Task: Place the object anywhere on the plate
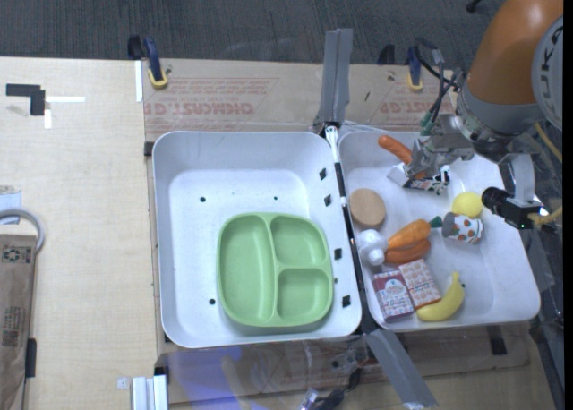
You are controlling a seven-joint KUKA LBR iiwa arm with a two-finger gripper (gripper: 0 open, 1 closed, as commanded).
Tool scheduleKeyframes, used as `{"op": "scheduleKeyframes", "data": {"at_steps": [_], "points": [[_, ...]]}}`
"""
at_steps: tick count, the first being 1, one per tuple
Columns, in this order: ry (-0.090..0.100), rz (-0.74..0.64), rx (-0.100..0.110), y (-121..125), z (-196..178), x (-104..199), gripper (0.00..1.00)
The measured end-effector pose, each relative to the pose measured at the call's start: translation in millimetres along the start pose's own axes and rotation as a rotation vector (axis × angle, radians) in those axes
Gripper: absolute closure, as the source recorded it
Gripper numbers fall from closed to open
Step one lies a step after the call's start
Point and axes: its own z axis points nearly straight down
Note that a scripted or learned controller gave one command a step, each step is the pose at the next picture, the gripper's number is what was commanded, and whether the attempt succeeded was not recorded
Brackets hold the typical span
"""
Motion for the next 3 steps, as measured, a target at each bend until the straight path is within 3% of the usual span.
{"op": "scheduleKeyframes", "data": {"at_steps": [1,2,3], "points": [[0.001,-0.031,0.001,-3.8,20.1,14.6,1.0],[0.001,-0.053,0.001,-48.6,33.0,98.4,1.0],[0.002,-0.483,0.001,-99.2,33.1,137.1,1.0]]}}
